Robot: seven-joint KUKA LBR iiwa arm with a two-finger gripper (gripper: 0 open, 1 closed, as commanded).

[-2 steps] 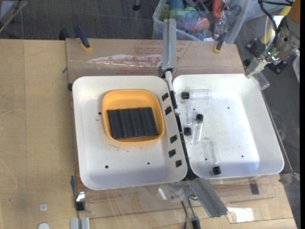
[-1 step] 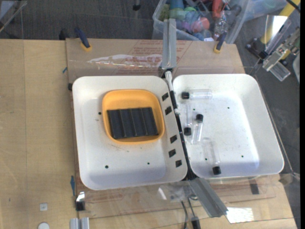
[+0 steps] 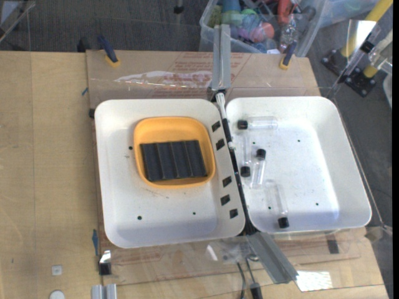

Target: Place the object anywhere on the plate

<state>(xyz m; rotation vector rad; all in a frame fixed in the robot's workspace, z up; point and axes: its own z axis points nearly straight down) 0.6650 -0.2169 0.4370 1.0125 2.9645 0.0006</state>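
Table: pale wood (image 3: 43, 167), with a brown sheet (image 3: 162, 67) laid under the two bins and reaching to the far edge.
Left bin (image 3: 112, 167): shallow and white, with a few small dark dots on its floor.
Plate (image 3: 171, 124): orange-yellow with rounded corners, sitting in the far half of the left bin.
Ribbed block (image 3: 173, 160): dark and grooved, lying flat on the plate towards its near side, inside the rim.
Right bin (image 3: 324, 167): white, touching the left bin along the middle seam.
Clear tubes: four, I think, as they are hard to make out against the white. One lies far left (image 3: 259, 124), two sit close together in the middle (image 3: 257, 162), and one is near (image 3: 277, 204). Each has a black cap, and all are in the left half of the right bin.
Seam: a row of black tabs (image 3: 223, 164) runs along it, and a grey metal bar (image 3: 219, 55) stretches away from its far end.
Clamps: one at the far left (image 3: 107, 50) and one at the far right (image 3: 287, 56) of the brown sheet.
Room: grey carpet (image 3: 124, 8) beyond the table, and a clear tub of bright toys (image 3: 268, 8) on the floor behind.
End effector: I cannot tell whether it is clenched or released.
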